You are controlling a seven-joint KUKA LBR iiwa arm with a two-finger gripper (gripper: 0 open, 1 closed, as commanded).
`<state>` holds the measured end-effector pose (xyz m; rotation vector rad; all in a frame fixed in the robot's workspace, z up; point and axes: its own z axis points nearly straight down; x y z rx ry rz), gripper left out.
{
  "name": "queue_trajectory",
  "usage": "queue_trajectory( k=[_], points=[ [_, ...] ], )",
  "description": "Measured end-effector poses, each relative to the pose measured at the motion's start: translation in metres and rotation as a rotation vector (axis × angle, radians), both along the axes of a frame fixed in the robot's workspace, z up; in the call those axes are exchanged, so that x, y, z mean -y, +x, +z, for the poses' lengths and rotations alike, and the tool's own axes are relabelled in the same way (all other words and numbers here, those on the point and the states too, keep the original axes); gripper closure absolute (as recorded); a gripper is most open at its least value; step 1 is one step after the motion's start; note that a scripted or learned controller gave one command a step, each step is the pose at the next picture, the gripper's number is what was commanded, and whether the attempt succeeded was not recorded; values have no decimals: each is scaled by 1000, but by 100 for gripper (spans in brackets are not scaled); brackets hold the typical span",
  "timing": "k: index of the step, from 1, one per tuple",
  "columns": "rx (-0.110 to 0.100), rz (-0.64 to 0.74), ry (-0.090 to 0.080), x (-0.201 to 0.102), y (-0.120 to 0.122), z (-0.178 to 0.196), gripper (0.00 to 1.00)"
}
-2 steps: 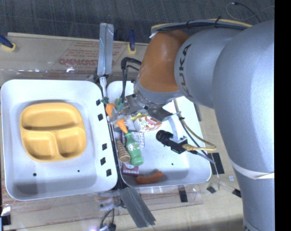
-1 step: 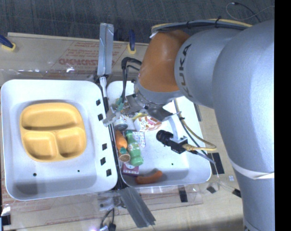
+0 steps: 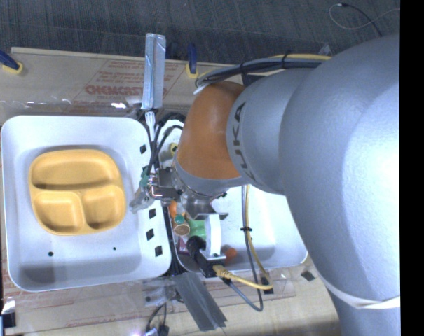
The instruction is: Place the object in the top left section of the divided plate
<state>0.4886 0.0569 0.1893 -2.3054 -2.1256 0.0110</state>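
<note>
A yellow divided plate [image 3: 77, 165] lies in the left bin [image 3: 29, 264], with one long section at the back and two smaller ones in front; all three hold nothing. My gripper [image 3: 181, 219] hangs low over the left edge of the right bin [image 3: 285, 247], under the orange wrist band. Small things crowd around it: an orange piece [image 3: 174, 208], a tan cylinder [image 3: 181, 228] and a green piece [image 3: 197, 225]. Whether any of them is held is hidden by the wrist.
The big grey arm covers most of the right bin. Another small orange thing [image 3: 229, 253] lies near that bin's front wall. A wall with black marks [image 3: 153, 222] divides the two bins. A metal bar [image 3: 154, 72] stands at the back between them.
</note>
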Motion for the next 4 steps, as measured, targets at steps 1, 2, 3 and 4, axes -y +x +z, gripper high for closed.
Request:
queue_trajectory(
  k=[1,2,3,4],
  points=[
    [0,-51,-2,-77,-14,-52,0],
    [-5,-49,-4,-76,-14,-45,100],
    [18,-316,10,-73,23,-89,100],
    [27,-312,15,-76,26,-89,0]
  ],
)
